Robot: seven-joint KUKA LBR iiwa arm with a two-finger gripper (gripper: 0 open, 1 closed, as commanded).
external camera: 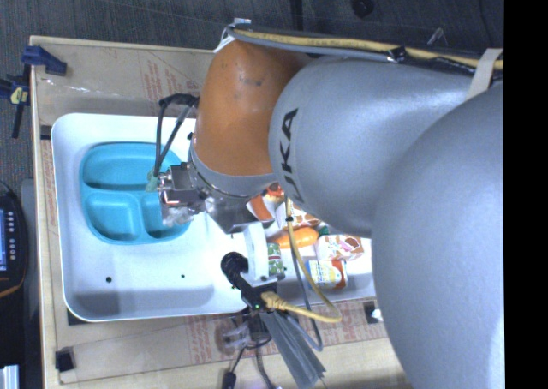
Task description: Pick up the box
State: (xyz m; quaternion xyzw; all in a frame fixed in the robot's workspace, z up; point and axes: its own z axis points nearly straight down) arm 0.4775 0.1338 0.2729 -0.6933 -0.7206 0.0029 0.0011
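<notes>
a large grey robot arm with an orange band fills the right and centre of the overhead camera view, reaching in from the right across a bench lined with brown cardboard. beneath it, a shallow white bin sits on the left side of the bench. a blue divided tray lies in the upper left part of this bin. the gripper sits below the orange band, over the right edge of the blue tray, with black cables looping above it; whether it is open or closed, or has hold of anything, cannot be told from this angle. the box, orange, white and red, lies to the right of the gripper, near the lower edge of the bins, partly hidden under the arm and a yellow cable. the gripper and the box are apart.
</notes>
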